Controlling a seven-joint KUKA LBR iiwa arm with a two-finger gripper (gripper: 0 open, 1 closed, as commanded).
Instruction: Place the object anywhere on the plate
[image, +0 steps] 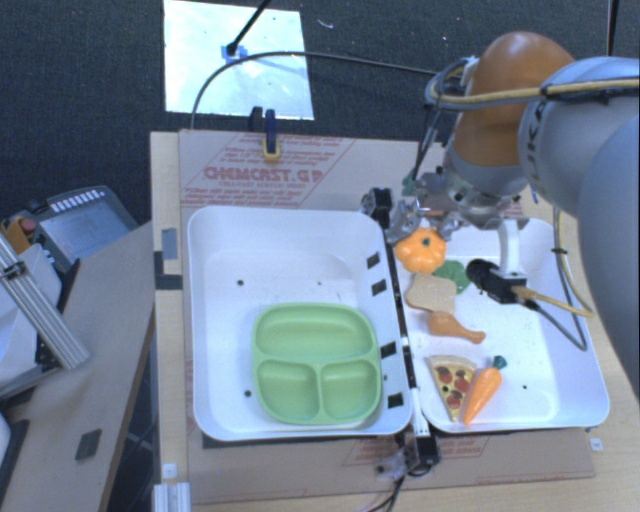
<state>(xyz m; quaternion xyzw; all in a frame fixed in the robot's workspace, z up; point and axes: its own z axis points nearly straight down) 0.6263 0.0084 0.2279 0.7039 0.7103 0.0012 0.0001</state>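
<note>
Even, bright overhead light. The foil sheet (238, 60) at top glares white, the bins (300, 250) look slightly washed out, shadows are faint, and the arm (585, 130) at right looks soft.

We note the arm (590, 130): smooth grey casing, bulky and rounded. Above the wrist sits a glossy orange band (505, 90), dome-like. Thin yellow and black cables (500, 95) run across it. Below, we see a metallic wrist assembly (470, 195) with small dark fittings.
</note>
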